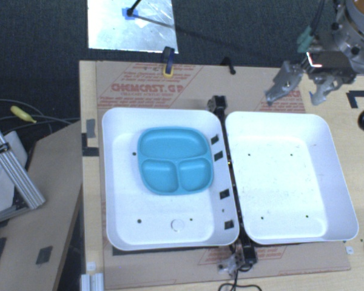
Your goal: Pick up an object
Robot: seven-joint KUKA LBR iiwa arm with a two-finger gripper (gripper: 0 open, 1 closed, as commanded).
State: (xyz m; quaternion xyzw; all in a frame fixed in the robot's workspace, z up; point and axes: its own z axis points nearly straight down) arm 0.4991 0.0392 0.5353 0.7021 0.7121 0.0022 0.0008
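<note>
A blue plate (173, 169) with three compartments is seen lying flat in the left bin (118, 223), roughly at its middle and slightly toward the far side. It is the only thing in either bin that could be picked up, so it is taken to be the task's thing. A small pale disc (178, 225) is also seen on the floor of the left bin, near its front wall; whether it is a loose thing or a mark on the bin cannot be told. The right bin (327, 162) is set just beside the left one, the two walls touching along a row of black clips.

The tool (300, 86) is held high above the far edge of the right bin, over the cardboard sheet (145, 83) that covers the worktop (60, 162). Its two fingers are spread apart and nothing is seen between them, so the tool is open and bare. The arm is kept well apart from the plate, probably so that the bins are left unobstructed to the camera before a reach is made.

The pick is judged not yet begun. The tool would have to be carried across to the left bin and lowered. Since the plate lies flat and wide, a grip is likely to be possible only at its raised rim or on a ridge between compartments; a slip off the smooth plastic is a fair risk.
</note>
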